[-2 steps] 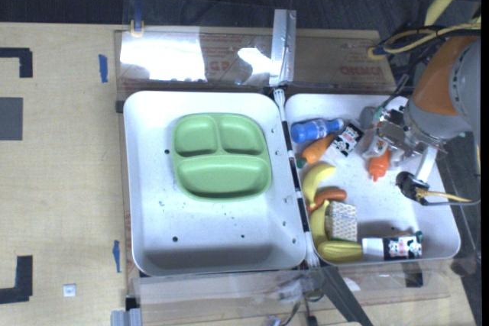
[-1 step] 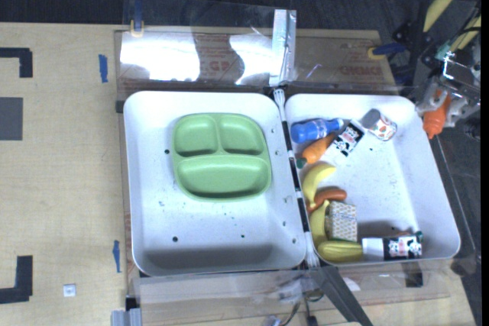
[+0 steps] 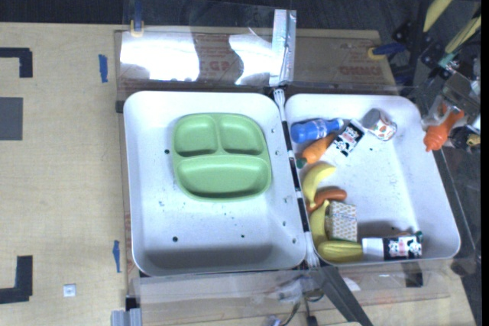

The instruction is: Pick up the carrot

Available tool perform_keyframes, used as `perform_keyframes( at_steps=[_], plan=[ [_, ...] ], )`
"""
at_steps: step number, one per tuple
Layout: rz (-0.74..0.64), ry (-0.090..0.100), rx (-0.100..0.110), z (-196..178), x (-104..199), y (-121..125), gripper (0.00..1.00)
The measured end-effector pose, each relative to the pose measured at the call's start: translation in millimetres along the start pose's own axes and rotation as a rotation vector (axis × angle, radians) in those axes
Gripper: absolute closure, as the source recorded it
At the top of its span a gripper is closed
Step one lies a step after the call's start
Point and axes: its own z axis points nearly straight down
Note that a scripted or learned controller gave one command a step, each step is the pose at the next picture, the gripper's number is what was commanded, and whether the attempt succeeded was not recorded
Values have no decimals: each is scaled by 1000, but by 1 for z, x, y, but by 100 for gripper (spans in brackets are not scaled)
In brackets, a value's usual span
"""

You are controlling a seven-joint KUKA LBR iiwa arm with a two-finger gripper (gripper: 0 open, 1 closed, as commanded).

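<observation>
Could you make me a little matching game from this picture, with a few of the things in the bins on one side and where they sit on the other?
Things:
1. green divided plate
2. blue bottle
3. carrot
4. white tube with black label

Places:
A. near edge of the right bin
B. just below the blue bottle
C. middle of the left bin
D. far left corner of the right bin

Pairs: 1-C, 2-D, 3-B, 4-A

**Bench and what sits on it**

Pale wooden bench (image 3: pixel 61 164), dark tape marks at left. Directly on it: left bin (image 3: pixel 145 240) and right bin (image 3: pixel 428 195), white, side by side, rims touching. Clear panel (image 3: pixel 206 50) stands behind left bin.
</observation>
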Motion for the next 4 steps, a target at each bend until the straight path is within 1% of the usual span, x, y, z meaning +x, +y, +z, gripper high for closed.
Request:
perform_keyframes(
  at_steps=[1,2,3,4],
  plan=[
    [112,8,8,160,-10,-55,100],
    [114,7,9,151,-11,-55,100],
    [132,1,-2,62,3,-15,100],
    [132,1,-2,62,4,-15,0]
  ],
)
